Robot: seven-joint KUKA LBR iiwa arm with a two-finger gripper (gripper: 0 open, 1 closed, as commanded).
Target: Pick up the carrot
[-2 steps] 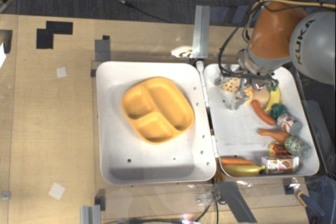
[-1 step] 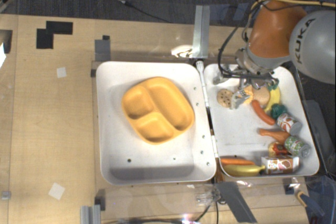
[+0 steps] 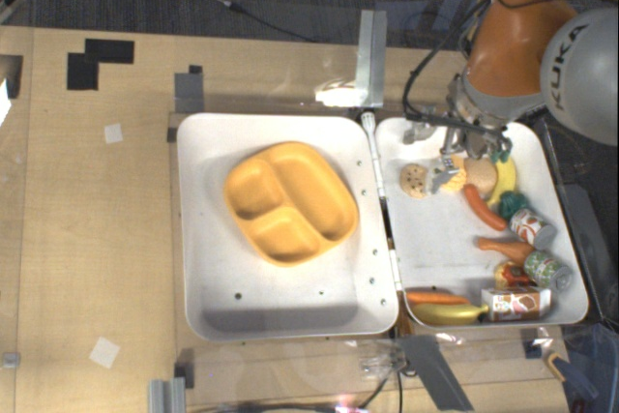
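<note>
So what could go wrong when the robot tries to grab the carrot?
1. The carrot lies tight against the bin's near wall with a banana pressed beside it, so fingers may not fit round it or may catch the banana.
2. The gripper hovers at the far end, by the cookie, so it has a long way to go.
3. Orange sausages lie closer and look alike, so it might grab one by mistake.

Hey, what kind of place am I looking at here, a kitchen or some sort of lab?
Most likely a robotics lab test bench, not a kitchen. A KUKA arm reaches over two white bins fixed to a wooden bench, one bin holds toy food like a carrot, and cables run across the bench.
</note>
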